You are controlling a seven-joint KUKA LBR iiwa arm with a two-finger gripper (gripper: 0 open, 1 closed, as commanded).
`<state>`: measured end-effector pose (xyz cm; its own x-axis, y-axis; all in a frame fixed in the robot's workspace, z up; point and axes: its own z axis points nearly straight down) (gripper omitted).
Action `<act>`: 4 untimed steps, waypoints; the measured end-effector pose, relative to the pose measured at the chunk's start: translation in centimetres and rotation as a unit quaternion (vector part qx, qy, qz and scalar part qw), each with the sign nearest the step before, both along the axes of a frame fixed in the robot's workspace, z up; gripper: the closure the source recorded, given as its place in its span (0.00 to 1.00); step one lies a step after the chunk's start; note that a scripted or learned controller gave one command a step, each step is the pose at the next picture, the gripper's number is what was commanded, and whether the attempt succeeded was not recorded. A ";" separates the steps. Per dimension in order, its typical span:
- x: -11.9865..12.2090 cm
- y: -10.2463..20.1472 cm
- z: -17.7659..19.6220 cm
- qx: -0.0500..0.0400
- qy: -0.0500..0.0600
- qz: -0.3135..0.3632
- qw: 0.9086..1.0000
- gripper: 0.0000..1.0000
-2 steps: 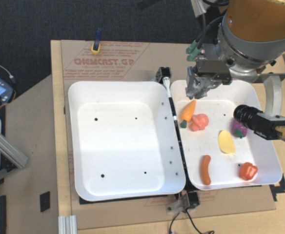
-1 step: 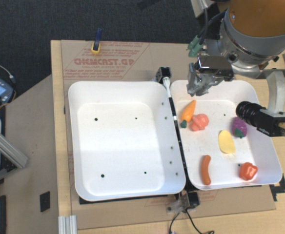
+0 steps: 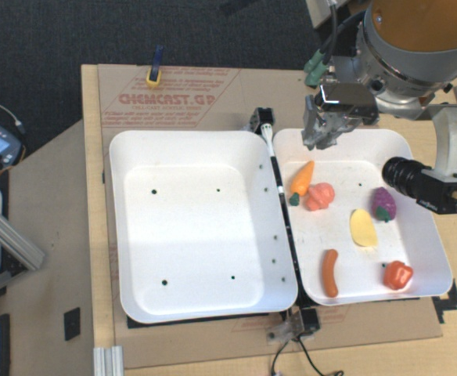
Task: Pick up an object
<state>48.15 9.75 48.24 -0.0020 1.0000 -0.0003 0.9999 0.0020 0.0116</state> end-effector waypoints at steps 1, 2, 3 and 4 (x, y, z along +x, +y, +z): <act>-0.3 3.8 -2.2 0.000 0.008 0.001 1.000 1.00; 2.2 9.9 -0.3 0.001 0.003 0.002 1.000 1.00; 3.2 12.8 -6.8 -0.001 0.009 0.000 1.000 1.00; 3.2 12.7 -6.4 0.000 0.006 -0.001 1.000 0.00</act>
